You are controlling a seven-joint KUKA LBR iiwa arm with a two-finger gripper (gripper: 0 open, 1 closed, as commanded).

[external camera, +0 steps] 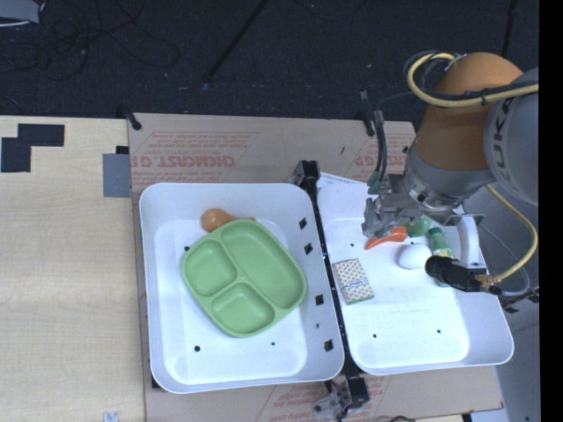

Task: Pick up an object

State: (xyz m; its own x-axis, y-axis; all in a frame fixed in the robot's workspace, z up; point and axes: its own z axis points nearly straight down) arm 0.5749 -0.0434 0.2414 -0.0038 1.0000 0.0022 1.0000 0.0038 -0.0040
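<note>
My gripper (380,222) hangs over the back of the right bin (413,332), under the grey arm with its orange band. Just beside it lie an orange carrot-like piece (388,238), a white egg-shaped object (411,257) and a green item (435,236) partly hidden by the arm. A small patterned box (354,280) lies near the bin's left wall. In the left bin (176,359) rests a green divided plate (243,276), with an orange object (215,219) tucked behind it.
A black divider (318,262) runs between the two bins. A black cable and fitting (454,272) hang from the arm over the right bin's right side. Cardboard lies under both bins, and light wood bench lies to the left.
</note>
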